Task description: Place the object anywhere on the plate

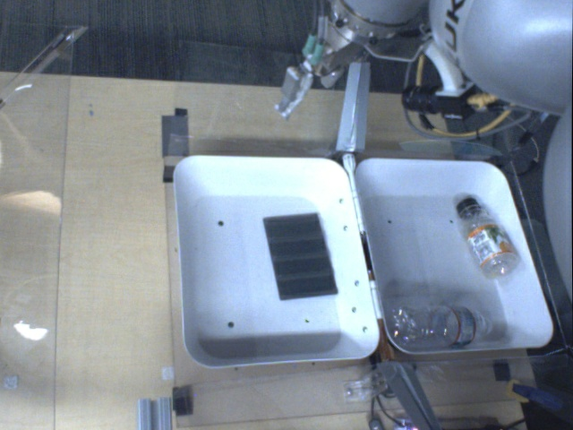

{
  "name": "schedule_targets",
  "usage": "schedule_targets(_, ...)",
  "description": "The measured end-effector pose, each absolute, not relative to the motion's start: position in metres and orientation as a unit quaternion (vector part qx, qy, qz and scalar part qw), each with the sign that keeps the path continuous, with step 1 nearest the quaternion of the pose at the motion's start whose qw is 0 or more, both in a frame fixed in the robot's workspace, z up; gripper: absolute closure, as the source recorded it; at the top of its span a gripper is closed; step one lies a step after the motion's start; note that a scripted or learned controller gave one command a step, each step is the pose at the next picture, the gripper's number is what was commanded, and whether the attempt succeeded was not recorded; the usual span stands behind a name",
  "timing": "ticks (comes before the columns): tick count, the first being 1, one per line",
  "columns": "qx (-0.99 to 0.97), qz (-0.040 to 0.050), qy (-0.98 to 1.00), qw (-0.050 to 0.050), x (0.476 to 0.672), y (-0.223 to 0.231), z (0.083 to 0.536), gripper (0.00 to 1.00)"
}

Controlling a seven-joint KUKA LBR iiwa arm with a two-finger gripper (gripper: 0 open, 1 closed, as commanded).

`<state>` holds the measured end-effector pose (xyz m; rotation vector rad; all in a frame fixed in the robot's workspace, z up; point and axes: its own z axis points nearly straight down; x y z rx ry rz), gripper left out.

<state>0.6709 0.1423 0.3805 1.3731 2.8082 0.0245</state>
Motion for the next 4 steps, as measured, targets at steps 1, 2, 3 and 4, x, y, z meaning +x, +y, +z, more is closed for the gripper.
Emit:
schedule_targets(1,0.389,0.0026,0.921,0.003,0.639,0.149,0.404,0.00)
schedule_targets(2,0.484,0.0022,0.875,0.002,0.579,0.147,0.321,0.00)
schedule_targets(3,0.396,0.0018,0.918,0.001,0.530,0.130,0.182,0.00)
schedule_targets(4,0.349,0.0022,0.937,0.003,0.599,0.072,0.186,0.00)
